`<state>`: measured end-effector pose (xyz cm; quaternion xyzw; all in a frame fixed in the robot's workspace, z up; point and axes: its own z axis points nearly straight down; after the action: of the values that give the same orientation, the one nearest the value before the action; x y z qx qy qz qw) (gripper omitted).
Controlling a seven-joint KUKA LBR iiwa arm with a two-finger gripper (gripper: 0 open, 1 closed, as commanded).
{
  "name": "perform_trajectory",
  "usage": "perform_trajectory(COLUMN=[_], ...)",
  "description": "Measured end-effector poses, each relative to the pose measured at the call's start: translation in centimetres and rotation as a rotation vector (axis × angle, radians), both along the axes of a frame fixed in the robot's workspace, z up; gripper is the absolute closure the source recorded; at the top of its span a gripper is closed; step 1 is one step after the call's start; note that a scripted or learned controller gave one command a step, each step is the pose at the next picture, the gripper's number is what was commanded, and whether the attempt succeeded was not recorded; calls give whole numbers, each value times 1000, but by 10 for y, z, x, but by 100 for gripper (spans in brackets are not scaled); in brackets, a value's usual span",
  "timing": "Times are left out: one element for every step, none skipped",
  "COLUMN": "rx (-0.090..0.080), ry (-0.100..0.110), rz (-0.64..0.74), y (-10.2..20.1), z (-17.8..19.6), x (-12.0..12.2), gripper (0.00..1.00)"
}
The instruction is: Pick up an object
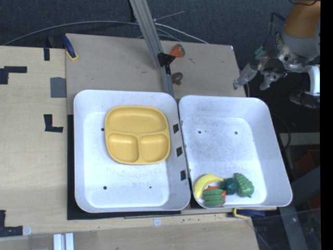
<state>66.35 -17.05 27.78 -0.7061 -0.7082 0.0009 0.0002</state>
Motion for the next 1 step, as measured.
perform_trajectory(rx=[0], ry=[0], rz=[0], y=[0], z=[0], x=[0], gripper=[0])
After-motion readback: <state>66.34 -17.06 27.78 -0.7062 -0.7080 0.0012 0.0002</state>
